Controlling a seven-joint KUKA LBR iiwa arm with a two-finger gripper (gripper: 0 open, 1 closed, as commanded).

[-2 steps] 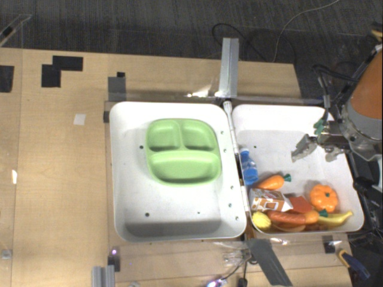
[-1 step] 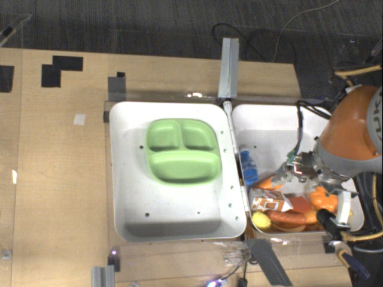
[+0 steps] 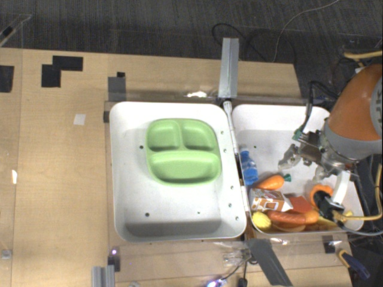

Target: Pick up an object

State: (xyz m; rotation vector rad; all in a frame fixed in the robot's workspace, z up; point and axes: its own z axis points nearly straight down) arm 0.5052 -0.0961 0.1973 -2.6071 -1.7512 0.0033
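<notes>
From the camera view above the bench, the arm comes in from the right and hangs over the right bin, its claw low over the white floor near the middle of that bin. The claw looks spread apart, one finger reaching left toward the toys and the other toward the bin's right side, with nothing between them.

The things to pick are all crowded into the near end of the right bin: a carrot just below and left of the claw, a blue bottle lying along the divider, a small printed box, a yellow lemon-like piece, and a reddish sausage shape touching the box. The left bin carries a green divided plate, well apart from the arm.

I'd say the trouble lies in that crowding. The carrot is nearest, but it tapers and lies tilted, so closing on it off-centre could squirt it sideways into the pile. Going deeper into the heap risks pinching two pieces at once, or a finger landing on top of the box. The orange piece by the right wall sits near loose cables, and a snag there seems possible
</notes>
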